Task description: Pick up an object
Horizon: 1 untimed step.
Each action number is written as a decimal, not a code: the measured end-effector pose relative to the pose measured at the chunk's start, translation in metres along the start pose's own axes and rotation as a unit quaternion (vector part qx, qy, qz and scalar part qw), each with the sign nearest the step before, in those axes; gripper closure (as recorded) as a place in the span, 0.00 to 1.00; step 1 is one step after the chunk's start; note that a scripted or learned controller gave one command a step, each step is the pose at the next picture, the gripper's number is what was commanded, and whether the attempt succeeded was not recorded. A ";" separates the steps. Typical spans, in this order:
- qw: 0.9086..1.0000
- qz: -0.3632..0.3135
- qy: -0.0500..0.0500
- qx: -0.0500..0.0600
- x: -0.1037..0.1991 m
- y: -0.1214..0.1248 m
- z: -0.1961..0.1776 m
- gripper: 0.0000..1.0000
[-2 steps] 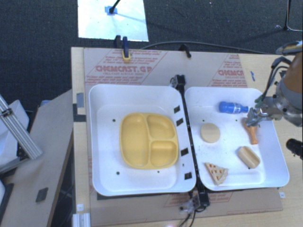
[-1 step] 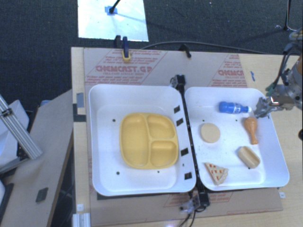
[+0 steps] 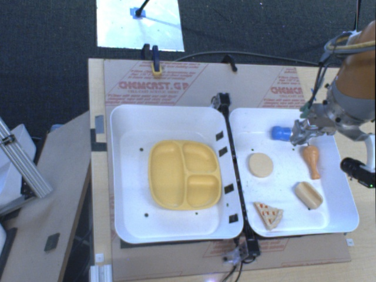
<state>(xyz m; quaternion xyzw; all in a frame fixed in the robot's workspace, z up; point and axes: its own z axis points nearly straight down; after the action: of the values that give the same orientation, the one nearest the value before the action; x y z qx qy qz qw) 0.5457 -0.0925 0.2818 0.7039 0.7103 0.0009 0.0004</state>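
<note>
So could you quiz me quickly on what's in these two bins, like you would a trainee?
1. True or false: the yellow tray lies in the right bin.
2. Which item is nearest the hand: A) blue object B) waffle wedge C) bread roll?
3. Fill in: the round cookie lies left of the orange ____.

Key: 1 false, it lies in the left bin; 2 A; 3 drumstick.

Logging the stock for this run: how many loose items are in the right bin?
5. Blue piece at the back by the gripper, round cracker mid-left, drumstick right, bread roll front right, pizza slice front. The gripper may hide more.
</note>
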 end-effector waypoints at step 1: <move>1.000 0.000 0.000 0.001 0.046 0.017 0.020 1.00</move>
<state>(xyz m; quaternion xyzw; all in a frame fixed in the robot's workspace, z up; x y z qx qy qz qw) 0.5625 -0.0467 0.2615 0.7040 0.7102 0.0008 -0.0003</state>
